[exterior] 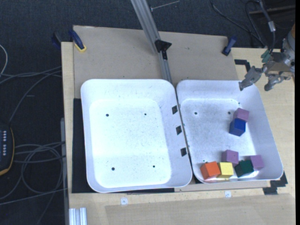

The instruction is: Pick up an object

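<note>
The end effector (258,82) is positioned at the upper right of the camera view, above the far right corner of the right bin (206,102). Its two fingers (247,81) are spread wide apart, and nothing lies between them. One fingertip points toward the far rim of the right bin; the other sits further right, outside the bin.

All candidate objects lie in the right bin, nearer the camera than the end effector. The closest to the end effector is a purple block (242,114), just below and slightly left of it. A blue block (237,126) touches the near side of that purple block.

The remaining objects are grouped in the near right corner of the bin, well apart from the end effector. An orange block (210,169), a yellow block (226,169) and a dark green block (243,168) form a row along the near wall, each touching its neighbour. A second purple block (230,155) rests just behind the yellow block. A third purple block (256,161) sits at the right end of the group, beside the green block.

The left bin (93,93) lies well to the left of the end effector. Both bins rest side by side on the worktop (117,46). A grey metal bar (147,20) crosses the worktop diagonally, up and left of the end effector.
</note>
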### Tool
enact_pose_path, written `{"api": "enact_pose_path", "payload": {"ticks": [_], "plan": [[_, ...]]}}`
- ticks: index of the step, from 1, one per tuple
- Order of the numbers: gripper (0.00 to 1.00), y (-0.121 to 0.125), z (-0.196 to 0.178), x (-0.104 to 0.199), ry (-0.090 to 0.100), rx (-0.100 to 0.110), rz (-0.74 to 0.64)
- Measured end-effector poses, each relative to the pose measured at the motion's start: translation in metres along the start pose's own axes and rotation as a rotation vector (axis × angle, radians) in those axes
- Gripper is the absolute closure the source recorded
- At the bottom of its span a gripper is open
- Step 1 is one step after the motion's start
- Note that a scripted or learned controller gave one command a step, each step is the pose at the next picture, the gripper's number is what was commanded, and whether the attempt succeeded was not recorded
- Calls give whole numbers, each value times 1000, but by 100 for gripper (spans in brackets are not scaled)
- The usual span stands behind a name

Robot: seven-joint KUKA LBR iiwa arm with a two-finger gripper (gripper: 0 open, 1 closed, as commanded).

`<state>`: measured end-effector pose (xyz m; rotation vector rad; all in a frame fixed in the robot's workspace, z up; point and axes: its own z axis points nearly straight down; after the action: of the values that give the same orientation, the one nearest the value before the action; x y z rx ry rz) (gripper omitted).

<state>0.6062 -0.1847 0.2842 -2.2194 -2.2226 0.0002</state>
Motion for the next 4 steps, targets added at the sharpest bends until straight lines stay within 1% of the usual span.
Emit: {"api": "enact_pose_path", "payload": {"ticks": [1, 2, 3, 4], "plan": [[0, 0, 0, 0, 0, 0, 0], [0, -4, 55, -9, 1, 6, 1], [0, 5, 108, -8, 2, 6, 0], [0, 8, 166, -11, -5, -5, 1]]}}
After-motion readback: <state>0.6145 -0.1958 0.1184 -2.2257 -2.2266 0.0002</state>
